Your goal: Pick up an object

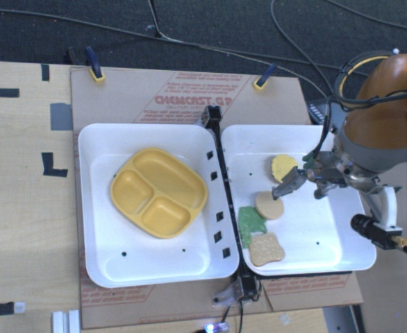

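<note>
The fingers, reaching leftward from the grey-and-orange arm over the right bin, stand spread apart and grasp nothing; one tip lies just beside the round tan piece, with the yellow round piece near above. Lower left lie a green piece and a tan bread-shaped slice, its long axis slightly tilted. The left bin holds a yellow compartment tray; the cardboard sheet on the counter bears red lettering, partly legible as "CHEMCAST".

The arm is getting cut off on the right. Its wrist is covering part of the right bin, and the gripper is too blurry to read. The red print on the cardboard is looking too small too.
</note>
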Action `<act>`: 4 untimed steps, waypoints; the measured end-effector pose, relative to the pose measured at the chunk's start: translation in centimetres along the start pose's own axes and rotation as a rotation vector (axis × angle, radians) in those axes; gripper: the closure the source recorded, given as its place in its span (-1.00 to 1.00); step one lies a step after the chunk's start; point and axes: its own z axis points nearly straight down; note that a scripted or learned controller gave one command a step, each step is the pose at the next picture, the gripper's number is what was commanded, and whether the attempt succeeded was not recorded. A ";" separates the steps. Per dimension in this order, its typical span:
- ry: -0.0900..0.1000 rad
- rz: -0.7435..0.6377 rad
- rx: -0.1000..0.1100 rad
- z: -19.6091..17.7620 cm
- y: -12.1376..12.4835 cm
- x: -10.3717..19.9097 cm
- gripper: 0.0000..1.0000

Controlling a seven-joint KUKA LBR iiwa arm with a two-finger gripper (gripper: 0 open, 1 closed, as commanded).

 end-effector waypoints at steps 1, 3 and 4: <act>-0.001 -0.002 -0.009 -0.4 0.2 0.0 -1.00; -0.001 -0.001 -0.004 10.7 1.3 -1.1 -1.00; 0.000 -0.002 -0.004 15.7 2.0 -0.3 -1.00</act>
